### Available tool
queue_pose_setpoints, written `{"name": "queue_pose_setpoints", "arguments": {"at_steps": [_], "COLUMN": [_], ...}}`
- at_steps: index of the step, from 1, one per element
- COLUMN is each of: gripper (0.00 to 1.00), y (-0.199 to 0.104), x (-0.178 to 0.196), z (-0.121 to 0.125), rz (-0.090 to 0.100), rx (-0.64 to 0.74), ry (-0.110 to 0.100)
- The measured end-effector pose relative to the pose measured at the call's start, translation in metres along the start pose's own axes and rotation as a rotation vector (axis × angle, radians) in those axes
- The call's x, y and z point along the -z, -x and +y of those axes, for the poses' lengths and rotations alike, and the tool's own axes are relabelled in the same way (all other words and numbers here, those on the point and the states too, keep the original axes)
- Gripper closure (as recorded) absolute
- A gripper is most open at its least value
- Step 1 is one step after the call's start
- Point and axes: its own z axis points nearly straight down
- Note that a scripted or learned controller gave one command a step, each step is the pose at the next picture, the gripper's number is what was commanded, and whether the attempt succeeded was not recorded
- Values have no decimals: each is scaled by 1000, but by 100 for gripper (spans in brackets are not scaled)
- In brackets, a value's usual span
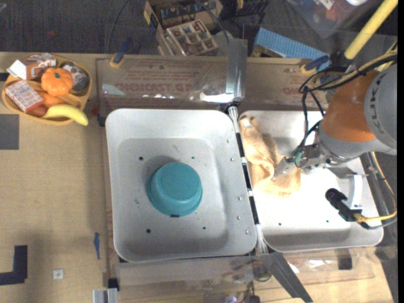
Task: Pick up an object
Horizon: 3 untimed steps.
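A teal bowl (175, 189) lies upside down in the middle of the left bin (126, 131). A tan, crumpled cloth (262, 156) sprawls along the left side of the right bin (315, 216). My gripper (292, 163) is low in the right bin, right at the cloth's right edge, and its tip touches or overlaps the cloth. The arm with its orange band (353, 115) comes in from the right above it.
A wicker basket (12, 100) with toy fruit, including a banana (66, 113) and a small pumpkin (57, 82), sits at the bench's far left. Boxes and clutter stand behind the bins. A clear plastic sheet (170, 81) lies along the back of the left bin.
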Motion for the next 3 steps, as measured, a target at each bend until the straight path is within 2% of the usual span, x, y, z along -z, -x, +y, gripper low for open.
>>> {"name": "queue_pose_setpoints", "arguments": {"at_steps": [1,2,3], "gripper": [100,0,100], "y": [3,3,5], "x": [7,7,14], "z": [0,0,0], "rz": [-1,-1,-2], "rx": [-4,-4,-8], "ry": [0,0,0]}}
